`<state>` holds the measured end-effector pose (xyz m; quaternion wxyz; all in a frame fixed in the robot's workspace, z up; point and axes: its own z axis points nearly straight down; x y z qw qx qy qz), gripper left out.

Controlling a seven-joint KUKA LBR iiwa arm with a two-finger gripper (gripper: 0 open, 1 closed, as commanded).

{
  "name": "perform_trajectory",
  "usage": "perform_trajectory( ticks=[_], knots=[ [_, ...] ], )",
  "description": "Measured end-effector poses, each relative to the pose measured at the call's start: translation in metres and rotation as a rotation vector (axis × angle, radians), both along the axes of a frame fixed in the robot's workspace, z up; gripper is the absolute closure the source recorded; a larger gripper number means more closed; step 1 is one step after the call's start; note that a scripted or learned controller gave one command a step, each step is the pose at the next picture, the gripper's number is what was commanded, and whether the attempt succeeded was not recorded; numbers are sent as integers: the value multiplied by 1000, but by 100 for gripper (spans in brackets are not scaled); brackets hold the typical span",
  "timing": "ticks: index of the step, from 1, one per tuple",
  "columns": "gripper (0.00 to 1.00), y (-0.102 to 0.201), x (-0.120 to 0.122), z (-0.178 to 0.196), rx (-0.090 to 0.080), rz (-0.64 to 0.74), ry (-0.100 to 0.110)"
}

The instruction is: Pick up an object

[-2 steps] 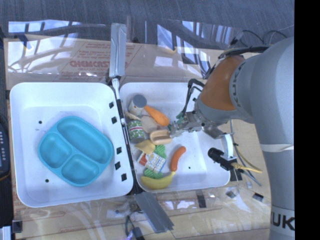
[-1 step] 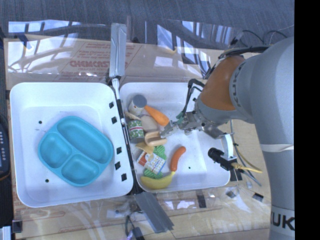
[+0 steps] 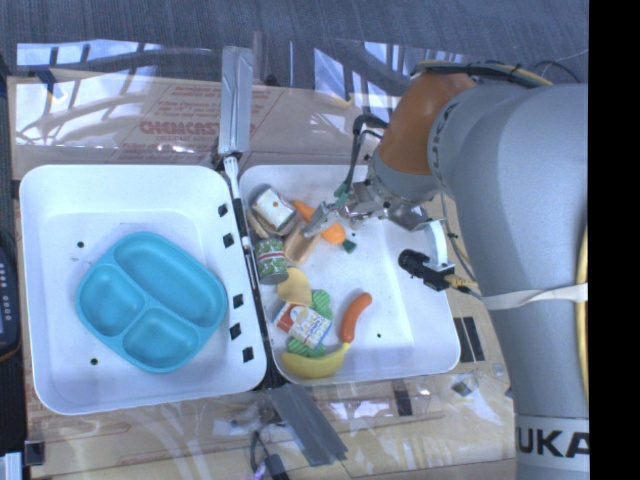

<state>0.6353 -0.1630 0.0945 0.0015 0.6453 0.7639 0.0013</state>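
The arm [image 3: 500, 168] reaches in from the right and bends down over the far part of the right bin [image 3: 425, 318], orange band uppermost. Its gripper [image 3: 335, 218] hangs low among the toys at the bin's far left; whether it grips anything I cannot tell.

The right bin holds a heap of toy food along its left side. A can [image 3: 270, 206] lies at the far left, with a second can [image 3: 270, 260] just nearer. A carrot [image 3: 334, 234] lies right by the gripper. Nearer sit a yellow piece [image 3: 295, 286], a green piece [image 3: 322, 300] and a small box [image 3: 303, 323]. A sausage [image 3: 355, 315] lies to their right, apart from the heap. A banana [image 3: 315, 361] curves along the near wall.

The left bin [image 3: 60, 198] holds a blue tray [image 3: 150, 300] with three compartments, lying flat near its middle.
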Motion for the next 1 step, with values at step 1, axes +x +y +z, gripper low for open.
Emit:
perform_trajectory(
  ticks=[1],
  knots=[
    [100,2,1,12,1,7,-2]
  ],
)
